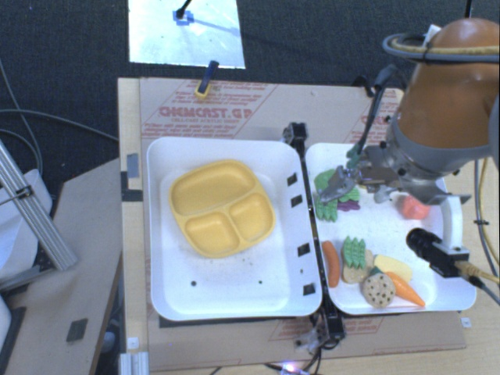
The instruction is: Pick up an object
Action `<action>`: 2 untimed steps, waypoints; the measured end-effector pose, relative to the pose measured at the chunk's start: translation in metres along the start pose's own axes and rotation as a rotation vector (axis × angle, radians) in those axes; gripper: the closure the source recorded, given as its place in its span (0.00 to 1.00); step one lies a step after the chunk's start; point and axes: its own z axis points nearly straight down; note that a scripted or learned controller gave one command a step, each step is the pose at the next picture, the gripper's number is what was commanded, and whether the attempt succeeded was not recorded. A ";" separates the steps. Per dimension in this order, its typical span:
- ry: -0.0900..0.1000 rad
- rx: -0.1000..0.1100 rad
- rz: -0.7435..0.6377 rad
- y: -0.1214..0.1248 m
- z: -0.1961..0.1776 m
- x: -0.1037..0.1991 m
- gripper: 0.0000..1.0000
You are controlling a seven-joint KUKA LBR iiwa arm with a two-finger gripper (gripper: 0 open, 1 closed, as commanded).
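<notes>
Dark carpet surrounds a bench (pixel 94 209) topped with a paper-covered board (pixel 234 108) printed in red lettering, and a pale square sheet (pixel 187 22) lies on the floor at the far side. Two shallow white bins sit side by side on the board. Inside the left bin (pixel 164 287) rests a yellow three-compartment plate (pixel 223 207), set toward the far left of the bin. Within the right bin (pixel 453 295) lies a scatter of toy food: a green leafy piece (pixel 326 182) with a purple piece (pixel 348 203) at the far left, a pink piece (pixel 412 207) to the right, and, nearer, a small carrot (pixel 332 262), a green ridged piece (pixel 354 251), a chocolate-chip cookie (pixel 379 290), a pale yellow wedge (pixel 394 266) and a second carrot (pixel 406 289). Reaching in from the right, the arm (pixel 453 92) bends low over the right bin, its gripper (pixel 337 186) down at the green leafy piece; whether the jaws are apart or closed I cannot tell.
</notes>
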 end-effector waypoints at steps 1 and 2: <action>-0.004 0.013 0.000 -0.001 -0.003 -0.003 1.00; -0.006 0.023 0.015 0.012 0.062 -0.058 1.00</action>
